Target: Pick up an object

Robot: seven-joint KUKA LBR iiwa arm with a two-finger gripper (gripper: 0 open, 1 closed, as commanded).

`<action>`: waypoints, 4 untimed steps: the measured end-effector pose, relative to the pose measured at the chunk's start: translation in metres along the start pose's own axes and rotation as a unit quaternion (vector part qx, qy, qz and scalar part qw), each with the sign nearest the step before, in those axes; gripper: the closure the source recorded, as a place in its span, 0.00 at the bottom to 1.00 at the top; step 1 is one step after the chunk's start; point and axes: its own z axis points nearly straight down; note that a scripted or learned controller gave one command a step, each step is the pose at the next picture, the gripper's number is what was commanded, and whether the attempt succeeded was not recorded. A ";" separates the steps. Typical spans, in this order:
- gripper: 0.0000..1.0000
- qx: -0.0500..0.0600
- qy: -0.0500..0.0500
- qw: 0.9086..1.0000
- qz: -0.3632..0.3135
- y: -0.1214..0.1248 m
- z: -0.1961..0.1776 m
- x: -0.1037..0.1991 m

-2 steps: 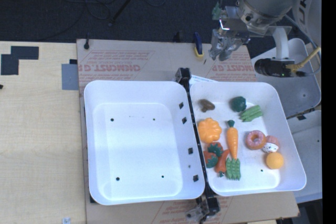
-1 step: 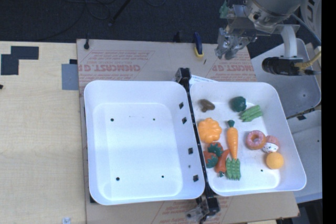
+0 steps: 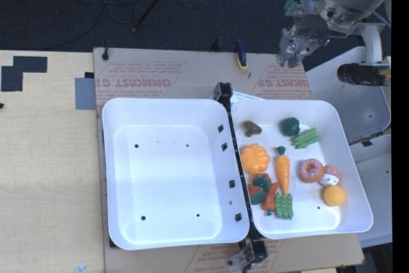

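Pale wooden table (image 3: pixel 45 169) carries two shallow white plastic bins: the left bin (image 3: pixel 121 227) and the right bin (image 3: pixel 358 214), which is crowded with toy food such as an orange plastic pumpkin (image 3: pixel 254 158), a long orange carrot (image 3: pixel 282 172) and a pink ringed doughnut (image 3: pixel 311 170). Above the right bin's far edge hangs the metal claw (image 3: pixel 291 53), carrying nothing; its spread I cannot tell. Judging by this, the approach is in hand; next it must descend over one piece.
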 end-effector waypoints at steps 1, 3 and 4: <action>1.00 0.000 0.000 1.000 0.000 0.000 -0.010 -0.023; 1.00 0.000 0.000 1.000 0.000 0.000 -0.060 -0.069; 1.00 0.000 0.000 1.000 0.000 0.000 -0.082 -0.098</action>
